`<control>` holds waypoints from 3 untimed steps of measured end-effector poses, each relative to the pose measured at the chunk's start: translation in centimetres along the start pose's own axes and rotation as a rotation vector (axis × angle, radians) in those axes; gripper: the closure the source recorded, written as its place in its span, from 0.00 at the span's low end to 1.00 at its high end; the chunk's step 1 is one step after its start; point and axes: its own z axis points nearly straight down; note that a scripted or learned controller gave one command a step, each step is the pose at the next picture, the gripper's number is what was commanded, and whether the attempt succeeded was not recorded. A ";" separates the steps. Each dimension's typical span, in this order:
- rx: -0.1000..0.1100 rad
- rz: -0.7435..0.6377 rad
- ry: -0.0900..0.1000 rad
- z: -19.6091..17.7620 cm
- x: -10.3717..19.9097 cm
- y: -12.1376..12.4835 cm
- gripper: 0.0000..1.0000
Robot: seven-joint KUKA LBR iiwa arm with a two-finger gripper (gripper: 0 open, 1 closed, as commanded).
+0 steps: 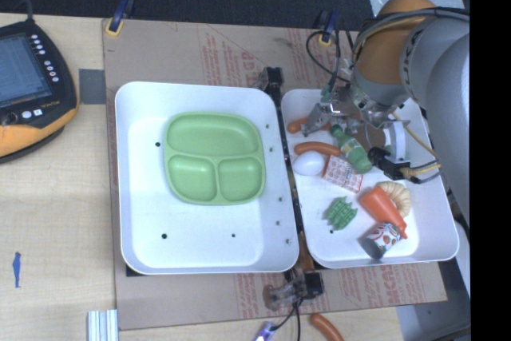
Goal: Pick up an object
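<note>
- Camera view looks down at a slant on two shallow white bins set side by side on a brown cardboard sheet [200, 40] over a pale wooden bench [48, 220].
- Left bin [132, 243] holds one thing: a light green divided plate [214, 158] with three compartments, lying flat near the bin's middle.
- Right bin [431, 247] holds the loose objects: a white egg [308, 164], a sausage [317, 148] just above the egg, a small red and white packet [343, 172] beside the egg, a green bottle [354, 153] lying tilted, a green leafy vegetable toy [341, 213], an orange carrot [383, 208] lying against a pale croissant-like piece [398, 192], and a small carton [381, 239] near the front rim.
- Packet and carton carry print, too small to read; faint red lettering on the cardboard is also unreadable.
- Gripper [339, 114] sits low over the back of the right bin, right by the green bottle and sausage; the wrist and cables hide its tips, so how far it is open and whether it has hold of anything cannot be told.
- Grey arm with its orange band [399, 12] covers the bin's far right corner.
- Around: a pendant with a screen [28, 92] at the left edge, blue clamps [120, 14] at the cardboard's back edge, another sausage-like piece [327, 327] lying off the bins at the front.
</note>
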 end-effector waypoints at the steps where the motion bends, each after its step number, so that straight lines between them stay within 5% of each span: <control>1: -0.005 0.003 0.000 0.0 -2.0 0.1 0.00; 2: 0.000 0.002 0.000 0.1 -3.1 -1.5 0.00; 3: 0.001 0.000 -0.001 -1.0 -3.1 -1.5 1.00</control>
